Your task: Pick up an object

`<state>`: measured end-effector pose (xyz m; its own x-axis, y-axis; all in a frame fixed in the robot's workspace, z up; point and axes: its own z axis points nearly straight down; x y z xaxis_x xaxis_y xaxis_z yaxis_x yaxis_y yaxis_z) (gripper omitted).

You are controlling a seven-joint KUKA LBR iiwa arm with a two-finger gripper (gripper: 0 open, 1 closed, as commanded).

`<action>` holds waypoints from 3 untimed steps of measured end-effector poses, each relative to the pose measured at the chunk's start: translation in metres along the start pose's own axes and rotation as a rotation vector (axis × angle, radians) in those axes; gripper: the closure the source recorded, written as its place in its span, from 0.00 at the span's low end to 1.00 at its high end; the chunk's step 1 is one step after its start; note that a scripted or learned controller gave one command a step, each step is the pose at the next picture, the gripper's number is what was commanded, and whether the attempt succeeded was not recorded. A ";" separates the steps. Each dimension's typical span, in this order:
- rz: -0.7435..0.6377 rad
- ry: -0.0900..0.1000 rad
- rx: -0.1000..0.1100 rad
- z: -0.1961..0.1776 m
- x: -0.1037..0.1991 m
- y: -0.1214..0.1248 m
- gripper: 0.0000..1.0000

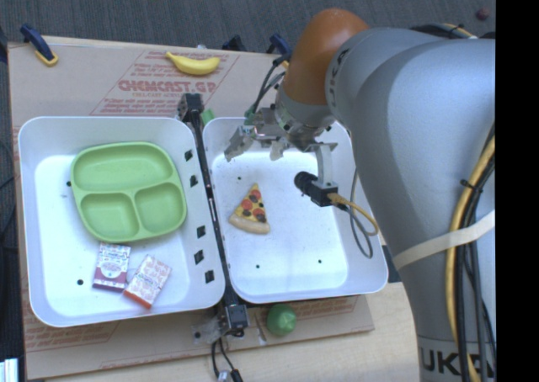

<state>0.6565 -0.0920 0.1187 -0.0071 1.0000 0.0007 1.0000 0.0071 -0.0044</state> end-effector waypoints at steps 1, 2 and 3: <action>-0.003 0.001 0.001 -0.011 0.000 0.000 1.00; 0.001 0.001 -0.004 -0.110 0.057 0.001 1.00; 0.001 0.000 -0.002 -0.109 0.057 0.000 0.00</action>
<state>0.6566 -0.0354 0.2279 -0.0057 1.0000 0.0010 1.0000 0.0057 -0.0021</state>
